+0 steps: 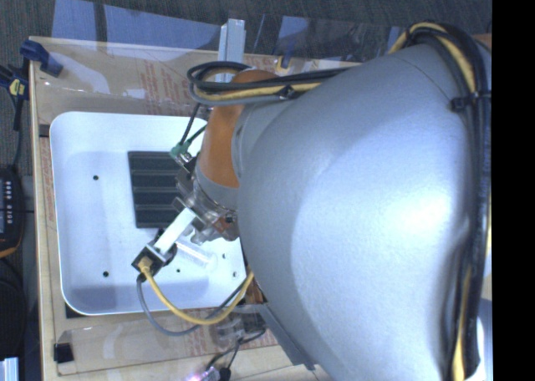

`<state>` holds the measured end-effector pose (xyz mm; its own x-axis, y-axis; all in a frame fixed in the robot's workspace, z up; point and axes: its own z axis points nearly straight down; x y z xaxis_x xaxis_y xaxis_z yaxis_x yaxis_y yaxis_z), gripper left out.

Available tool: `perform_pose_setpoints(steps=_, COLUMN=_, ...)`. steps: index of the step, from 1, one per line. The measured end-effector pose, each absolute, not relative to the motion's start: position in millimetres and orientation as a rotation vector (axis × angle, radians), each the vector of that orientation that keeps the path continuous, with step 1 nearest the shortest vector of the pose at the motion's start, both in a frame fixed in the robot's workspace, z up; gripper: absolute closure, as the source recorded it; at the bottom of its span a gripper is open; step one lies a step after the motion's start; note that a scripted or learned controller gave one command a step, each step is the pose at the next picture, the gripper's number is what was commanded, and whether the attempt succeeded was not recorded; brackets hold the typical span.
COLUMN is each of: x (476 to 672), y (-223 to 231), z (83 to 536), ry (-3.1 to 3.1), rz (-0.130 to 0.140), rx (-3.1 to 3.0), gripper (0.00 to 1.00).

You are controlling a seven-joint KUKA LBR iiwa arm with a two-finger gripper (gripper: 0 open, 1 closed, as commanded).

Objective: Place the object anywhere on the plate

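Note:
A dark ribbed rectangular plate (pixel 155 189) lies flat in the left white bin (pixel 75 204), near its middle. My gripper (pixel 185 246) hangs low over the bin just right of and below the plate's near corner, under the orange wrist band (pixel 219 149). A white bracket with a black and yellow tip (pixel 149 262) sticks out from the wrist toward the bin's front. I see nothing that I can name as the object; the arm hides the ground to the right of the plate.
The large grey arm body (pixel 368 204) covers the right bin and most of the bench. A yellow cable (pixel 188 314) loops over the left bin's front rim. Bare white floor lies left of and in front of the plate.

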<state>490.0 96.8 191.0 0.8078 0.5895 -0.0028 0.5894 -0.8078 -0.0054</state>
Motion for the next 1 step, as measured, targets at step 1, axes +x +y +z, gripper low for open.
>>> perform_pose_setpoints(steps=1, x=550.2, y=138.4, z=107.3, ry=-0.488, rz=0.010, rx=-3.103, gripper=1.00)
